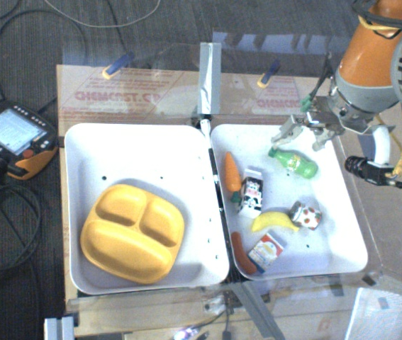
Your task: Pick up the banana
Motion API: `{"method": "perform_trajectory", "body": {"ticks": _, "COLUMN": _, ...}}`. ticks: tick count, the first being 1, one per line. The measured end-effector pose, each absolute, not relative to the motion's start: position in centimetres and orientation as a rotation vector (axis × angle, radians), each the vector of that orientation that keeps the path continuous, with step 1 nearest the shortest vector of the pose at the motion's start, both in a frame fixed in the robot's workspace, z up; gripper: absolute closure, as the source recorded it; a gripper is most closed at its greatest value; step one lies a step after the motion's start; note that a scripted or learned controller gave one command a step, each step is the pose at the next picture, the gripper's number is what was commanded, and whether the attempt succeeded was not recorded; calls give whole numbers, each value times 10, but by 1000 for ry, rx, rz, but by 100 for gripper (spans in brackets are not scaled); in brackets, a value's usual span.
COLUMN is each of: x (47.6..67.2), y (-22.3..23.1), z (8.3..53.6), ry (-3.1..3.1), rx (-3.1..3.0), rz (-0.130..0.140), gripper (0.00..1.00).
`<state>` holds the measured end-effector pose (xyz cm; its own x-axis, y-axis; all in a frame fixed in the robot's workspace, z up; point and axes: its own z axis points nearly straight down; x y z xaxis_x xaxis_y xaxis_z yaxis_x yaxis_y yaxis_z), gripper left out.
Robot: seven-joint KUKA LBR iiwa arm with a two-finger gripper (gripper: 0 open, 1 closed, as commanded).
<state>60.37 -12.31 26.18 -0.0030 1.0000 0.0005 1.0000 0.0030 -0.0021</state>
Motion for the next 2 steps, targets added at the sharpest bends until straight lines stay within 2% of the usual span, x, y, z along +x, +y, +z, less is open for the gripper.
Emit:
{"method": "perform_trajectory", "body": {"ticks": 1, "x": 641, "y": -157, "z": 156, "ry": -2283, "rx": -2157, "rz": 6, "gripper": 0}}
{"method": "perform_trajectory", "body": {"ticks": 2, "x": 656, "y": -197, "z": 93, "ry": -2387, "rx": -2044, "rz": -1, "gripper": 0}}
